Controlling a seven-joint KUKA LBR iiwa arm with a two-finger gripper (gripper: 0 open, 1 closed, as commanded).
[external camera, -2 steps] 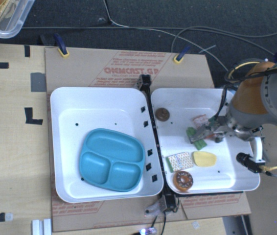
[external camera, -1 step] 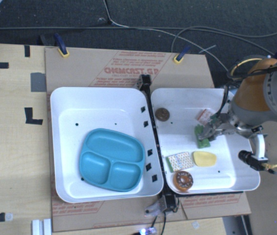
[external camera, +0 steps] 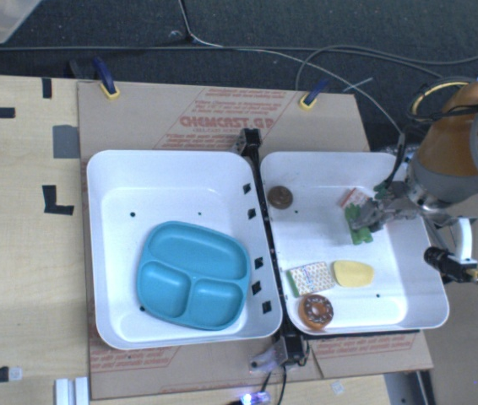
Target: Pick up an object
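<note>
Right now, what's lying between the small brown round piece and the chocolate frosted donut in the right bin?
In the camera view, between the brown round piece and the chocolate frosted donut there is bare white bin floor, then a patterned square packet just above the donut.

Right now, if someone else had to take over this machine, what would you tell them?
Gripper: low over the right bin, at a green object with a red-and-white packet just beside it. Whether it grips anything cannot be told.
Also in the right bin: brown round piece near the divider, yellow piece, patterned packet, chocolate donut at the front.
Left bin: a blue divided tray.
Done: the arm is down at the green object.
Left: confirm a grip and lift.
</note>
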